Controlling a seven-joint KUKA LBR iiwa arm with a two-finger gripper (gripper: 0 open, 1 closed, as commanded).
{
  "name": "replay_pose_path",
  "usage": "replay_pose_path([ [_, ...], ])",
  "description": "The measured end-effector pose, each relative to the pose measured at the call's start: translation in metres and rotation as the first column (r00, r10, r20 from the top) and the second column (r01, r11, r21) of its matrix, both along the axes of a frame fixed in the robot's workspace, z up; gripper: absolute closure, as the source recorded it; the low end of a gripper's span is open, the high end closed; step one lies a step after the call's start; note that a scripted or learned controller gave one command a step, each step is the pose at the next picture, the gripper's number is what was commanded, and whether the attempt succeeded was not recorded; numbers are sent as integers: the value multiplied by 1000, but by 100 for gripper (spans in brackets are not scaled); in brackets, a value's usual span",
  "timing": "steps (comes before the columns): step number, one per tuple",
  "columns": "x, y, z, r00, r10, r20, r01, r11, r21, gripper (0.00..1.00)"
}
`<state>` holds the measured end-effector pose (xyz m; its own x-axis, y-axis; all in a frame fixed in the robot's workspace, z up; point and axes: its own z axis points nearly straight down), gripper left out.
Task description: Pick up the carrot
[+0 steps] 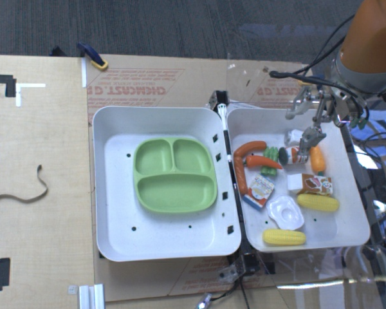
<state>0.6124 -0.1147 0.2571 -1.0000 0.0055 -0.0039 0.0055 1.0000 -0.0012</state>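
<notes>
Crowding the right white plastic bin [357, 192] are toy foods: the orange carrot with green top [265, 162] lies near its centre, beside a curved red sausage [242, 163]. Hovering at two o'clock from the carrot, the metal pincer [312, 136] sits over the bin; whether it is spread I cannot tell. Two yellow corn cobs [284, 237] occupy the five o'clock corner. Leftward, the other white bin [109, 205] holds a green divided plate [175, 174] with bare floor around it.

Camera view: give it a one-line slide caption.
Gripper hovers over the right bin of toy food, near the carrot; green plate in left bin.
</notes>
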Motion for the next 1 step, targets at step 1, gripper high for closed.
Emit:
replay_pose_path([
  [1,29,-43,-52,990,-142,2,142,990,1,0],
])
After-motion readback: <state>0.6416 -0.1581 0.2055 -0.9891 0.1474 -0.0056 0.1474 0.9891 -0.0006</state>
